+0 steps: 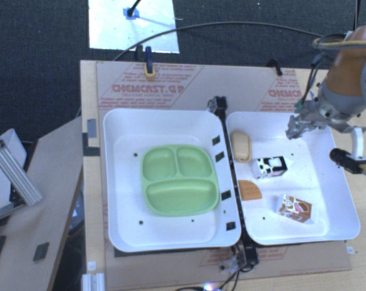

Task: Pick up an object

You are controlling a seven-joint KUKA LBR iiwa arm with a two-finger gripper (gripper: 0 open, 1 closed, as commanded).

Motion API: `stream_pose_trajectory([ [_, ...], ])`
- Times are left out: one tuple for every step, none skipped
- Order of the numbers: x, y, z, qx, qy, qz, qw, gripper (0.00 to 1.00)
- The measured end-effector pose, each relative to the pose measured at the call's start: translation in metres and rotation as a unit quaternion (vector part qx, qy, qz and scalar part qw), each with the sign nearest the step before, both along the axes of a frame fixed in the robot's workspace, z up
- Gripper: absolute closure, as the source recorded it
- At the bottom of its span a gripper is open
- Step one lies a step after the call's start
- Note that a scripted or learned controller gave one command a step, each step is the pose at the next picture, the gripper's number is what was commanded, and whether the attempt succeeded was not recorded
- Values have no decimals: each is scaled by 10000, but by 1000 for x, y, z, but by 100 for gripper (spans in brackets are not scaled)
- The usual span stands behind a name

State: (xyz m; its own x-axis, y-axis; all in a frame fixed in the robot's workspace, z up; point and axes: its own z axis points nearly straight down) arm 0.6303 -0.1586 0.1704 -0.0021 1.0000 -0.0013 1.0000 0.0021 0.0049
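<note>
Gripper (297,128) over right bin (346,217), claw state unclear; descend straight onto carton (271,167), avoiding bun (240,146)

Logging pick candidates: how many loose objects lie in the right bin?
4: a tan bread roll at its left wall, a black-and-white carton mid-bin, an orange wedge below the roll, a brown packet near the front.
</note>
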Motion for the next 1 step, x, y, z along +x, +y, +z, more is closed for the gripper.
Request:
stream_pose_trajectory([
  [1, 0, 37, 2, 5, 8, 10000, 100],
])
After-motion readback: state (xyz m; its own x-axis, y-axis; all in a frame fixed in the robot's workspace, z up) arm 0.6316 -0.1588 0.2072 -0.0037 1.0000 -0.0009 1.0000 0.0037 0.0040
